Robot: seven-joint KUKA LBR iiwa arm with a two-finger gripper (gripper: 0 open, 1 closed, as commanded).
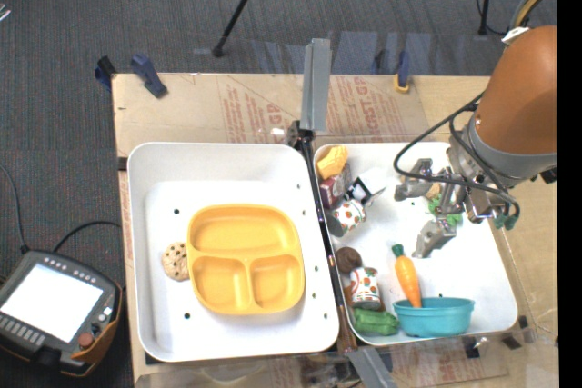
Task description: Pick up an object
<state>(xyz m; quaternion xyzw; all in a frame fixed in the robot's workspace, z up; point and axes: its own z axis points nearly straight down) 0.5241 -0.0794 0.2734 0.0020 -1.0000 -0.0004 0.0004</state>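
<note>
Plainly, the grey two-finger gripper point(443, 218) hangs with jaws spread and pinching nothing over the right white bin point(496, 286), just above the orange plastic carrot point(407, 279), a likely target.

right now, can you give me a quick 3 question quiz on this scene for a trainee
1. True or false: the yellow tray sits in the left bin.
2. What lies just left of the yellow tray: A) cookie B) spoon C) cup?
3. Fill in: the carrot lies in the right bin, just above the teal ____.

The gripper hangs over the right bin.

Key: 1 true; 2 A; 3 bowl.
</note>
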